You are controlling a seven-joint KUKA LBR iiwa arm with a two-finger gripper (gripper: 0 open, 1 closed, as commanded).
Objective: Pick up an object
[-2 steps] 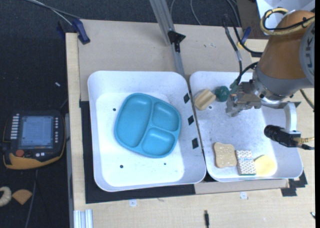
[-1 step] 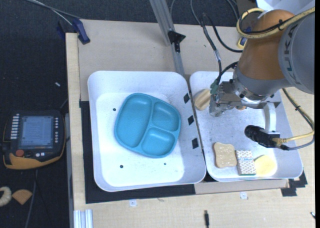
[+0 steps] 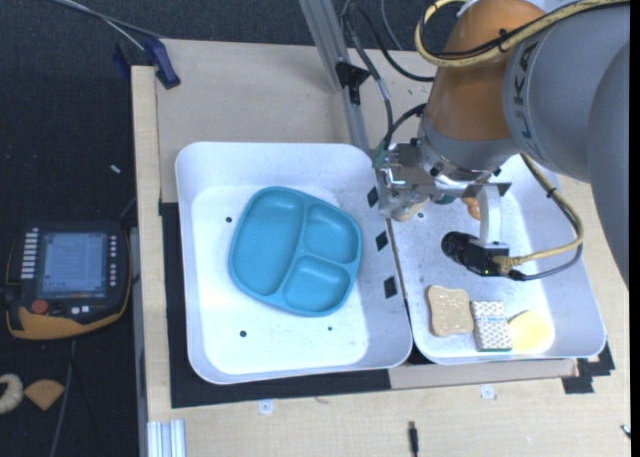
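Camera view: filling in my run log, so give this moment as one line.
arm: over right bin's far end | tool: by bin divider | blue tray: left bin | toast, sponge: right bin, untouched

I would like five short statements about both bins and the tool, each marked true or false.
1. The blue plate lies in the left bin. True.
2. The plate has three compartments. True.
3. The toast lies on the blue plate. False: it lies in the right bin, near its front edge.
4. The tool hovers over the left bin's far-left corner. False: it is at the divide between the bins, near their far side.
5. A checked block lies between the toast and a yellow piece. True.
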